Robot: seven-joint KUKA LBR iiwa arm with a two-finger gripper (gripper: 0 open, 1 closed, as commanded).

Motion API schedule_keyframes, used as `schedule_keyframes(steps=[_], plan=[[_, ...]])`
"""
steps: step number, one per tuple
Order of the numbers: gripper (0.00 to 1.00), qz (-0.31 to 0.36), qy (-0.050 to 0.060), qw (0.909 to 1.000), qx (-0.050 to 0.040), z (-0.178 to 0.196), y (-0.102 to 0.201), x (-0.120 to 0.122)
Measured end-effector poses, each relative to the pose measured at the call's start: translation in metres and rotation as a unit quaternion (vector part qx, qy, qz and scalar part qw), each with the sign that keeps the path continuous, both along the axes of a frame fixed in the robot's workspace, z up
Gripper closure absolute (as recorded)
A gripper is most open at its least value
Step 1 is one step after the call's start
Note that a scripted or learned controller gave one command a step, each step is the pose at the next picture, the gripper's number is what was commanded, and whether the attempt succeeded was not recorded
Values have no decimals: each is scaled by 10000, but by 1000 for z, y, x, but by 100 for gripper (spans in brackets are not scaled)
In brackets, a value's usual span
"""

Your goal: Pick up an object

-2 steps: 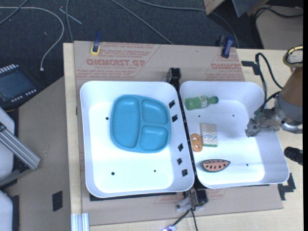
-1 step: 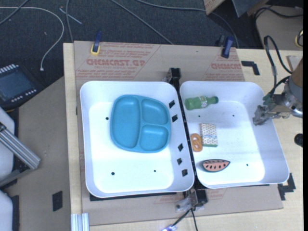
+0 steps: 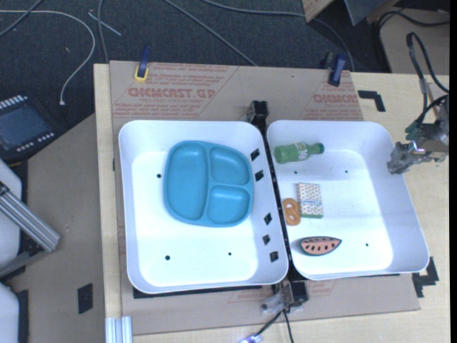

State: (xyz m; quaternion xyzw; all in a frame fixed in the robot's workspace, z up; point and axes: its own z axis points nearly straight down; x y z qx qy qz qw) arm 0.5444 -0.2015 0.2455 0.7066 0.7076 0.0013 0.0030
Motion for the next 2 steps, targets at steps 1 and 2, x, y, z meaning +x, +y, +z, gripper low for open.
schedule_keyframes(steps=[1, 2], plan=[[100, 27, 35, 10000, 30, -8, 62, 9], [100, 28, 37, 10000, 28, -10, 126, 14]])
